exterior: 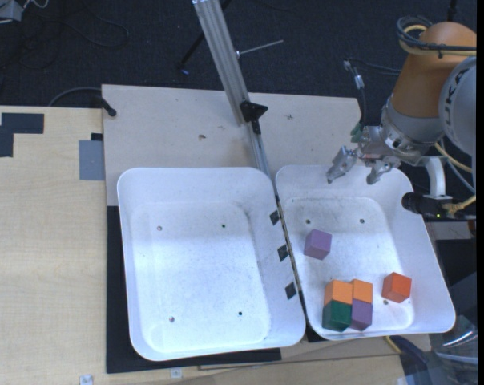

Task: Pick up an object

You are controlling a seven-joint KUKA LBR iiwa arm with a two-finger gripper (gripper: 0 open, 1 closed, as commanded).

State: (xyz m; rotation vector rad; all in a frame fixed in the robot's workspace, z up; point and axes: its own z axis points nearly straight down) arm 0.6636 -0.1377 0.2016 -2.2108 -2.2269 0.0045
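My gripper [357, 172] hangs open over the far edge of the right bin [422, 239], with nothing between its fingers. A purple cube [317, 244] lies alone in the middle of that bin, well in front of the gripper. Near the bin's front wall sits a tight cluster: two orange cubes [350, 290], a green cube [336, 315] and a purple cube [360, 314]. A red-orange cube [396, 286] rests apart to the right of the cluster.
The left bin [146, 215] sits beside the right one, joined by black clips [283, 252]. A slanted aluminium post [230, 74] rises behind the two bins. Pale bench board lies around them.
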